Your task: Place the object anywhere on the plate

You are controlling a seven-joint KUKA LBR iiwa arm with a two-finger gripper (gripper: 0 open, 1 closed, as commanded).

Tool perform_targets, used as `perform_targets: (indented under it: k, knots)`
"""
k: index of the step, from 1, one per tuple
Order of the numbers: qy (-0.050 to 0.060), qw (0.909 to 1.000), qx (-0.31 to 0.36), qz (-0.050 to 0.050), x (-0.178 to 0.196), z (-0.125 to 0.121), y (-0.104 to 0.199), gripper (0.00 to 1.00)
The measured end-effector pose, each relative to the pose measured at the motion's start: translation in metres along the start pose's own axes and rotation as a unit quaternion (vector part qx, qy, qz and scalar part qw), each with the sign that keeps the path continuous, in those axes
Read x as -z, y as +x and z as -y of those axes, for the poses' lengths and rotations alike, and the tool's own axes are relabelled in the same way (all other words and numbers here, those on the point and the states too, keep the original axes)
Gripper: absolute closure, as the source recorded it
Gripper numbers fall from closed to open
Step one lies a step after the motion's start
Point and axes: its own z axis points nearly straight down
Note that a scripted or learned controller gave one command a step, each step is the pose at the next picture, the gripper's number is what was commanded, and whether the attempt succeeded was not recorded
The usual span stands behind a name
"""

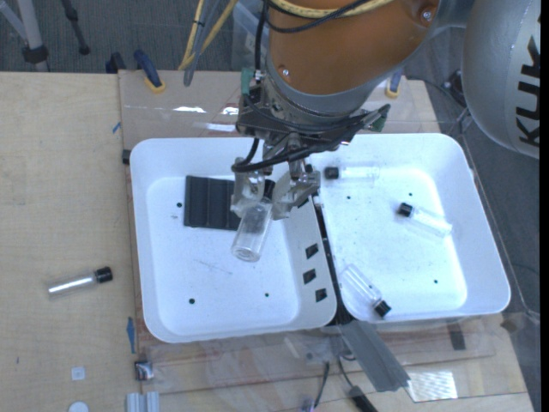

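Note:
My gripper (268, 201) hangs over the left bin (163, 307), right of the middle, and is shut on a clear vial (249, 237). The vial slants down and to the left from between the fingers, its open end lowest. The plate (206, 202) is a small black ridged rectangle lying flat on the left bin's floor. It sits just left of the gripper, and its right edge is partly covered by the fingers and the vial.
The right bin (480, 264) holds three clear vials with black caps: one at the back (353, 173), one at the right (422, 218), one at the front (364, 288). Another vial (79, 281) lies on the wooden bench, left of the bins. The arm's large orange wrist (343, 24) looms over the bins' back edge.

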Motion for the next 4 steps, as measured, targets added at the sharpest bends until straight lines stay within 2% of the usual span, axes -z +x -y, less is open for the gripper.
perform_targets:
  k: [1, 2, 3, 4]
  knots:
    - [0.0, 0.9984, -0.056, 0.0, -0.162, 0.02, -0.003, 1.0]
    - [0.001, 0.999, 0.045, 0.002, -0.247, 0.1, -0.006, 1.0]
    - [0.003, 0.9977, -0.067, 0.003, -0.138, 0.148, -0.03, 1.0]
    - [0.002, 0.9822, 0.188, 0.002, -0.116, 0.132, -0.02, 1.0]
